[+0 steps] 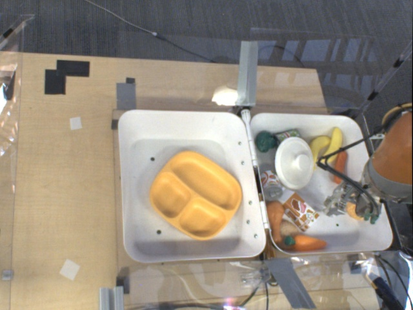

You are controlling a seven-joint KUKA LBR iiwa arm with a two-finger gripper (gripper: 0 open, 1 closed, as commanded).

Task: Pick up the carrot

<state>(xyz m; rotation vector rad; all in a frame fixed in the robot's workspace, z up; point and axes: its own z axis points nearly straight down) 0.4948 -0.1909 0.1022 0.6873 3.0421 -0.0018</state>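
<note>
The carrot point(307, 242) is lying loose, probably light, stiff and smooth, best pinched mid-body, while the claw point(352, 205) is hovering near, grip state unclear.

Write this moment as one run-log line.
gripper: over right bin, right side | carrot: at bin's front edge, not held | grasp: not yet done

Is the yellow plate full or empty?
Empty. The plate lies right way up in the left bin, and all three compartments show bare yellow.
</note>
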